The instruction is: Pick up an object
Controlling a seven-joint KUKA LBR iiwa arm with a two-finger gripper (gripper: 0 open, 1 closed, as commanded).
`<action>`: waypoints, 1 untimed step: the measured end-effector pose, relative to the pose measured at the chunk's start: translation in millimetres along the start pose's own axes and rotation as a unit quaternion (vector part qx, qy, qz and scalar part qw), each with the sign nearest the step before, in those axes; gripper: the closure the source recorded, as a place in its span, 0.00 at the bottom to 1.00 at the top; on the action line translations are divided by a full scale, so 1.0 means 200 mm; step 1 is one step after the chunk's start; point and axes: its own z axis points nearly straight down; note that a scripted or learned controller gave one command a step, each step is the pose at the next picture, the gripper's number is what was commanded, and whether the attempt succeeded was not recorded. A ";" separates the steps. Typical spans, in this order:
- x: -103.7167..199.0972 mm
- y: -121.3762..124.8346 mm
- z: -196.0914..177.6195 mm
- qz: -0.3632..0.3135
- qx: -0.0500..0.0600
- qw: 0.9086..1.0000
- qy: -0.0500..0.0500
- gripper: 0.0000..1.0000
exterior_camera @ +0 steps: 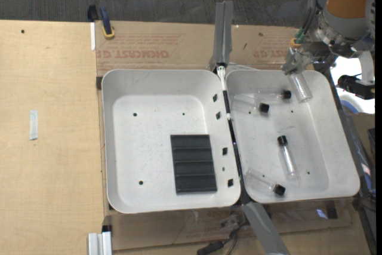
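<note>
- The claw (296, 64) hangs above the right bin's (340, 128) far rim; its state cannot be told.
- Clear plastic tubes (287, 155) lie scattered inside that bin.

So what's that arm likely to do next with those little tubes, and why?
Probably lift a little and check its catch. The gripper sits at the right bin's far edge with a clear vial slanting just below it; whether it's truly gripped isn't visible. Three more vials lie loose.
</note>
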 end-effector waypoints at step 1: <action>0.03 0.00 0.01 0.015 0.000 1.000 0.000 1.00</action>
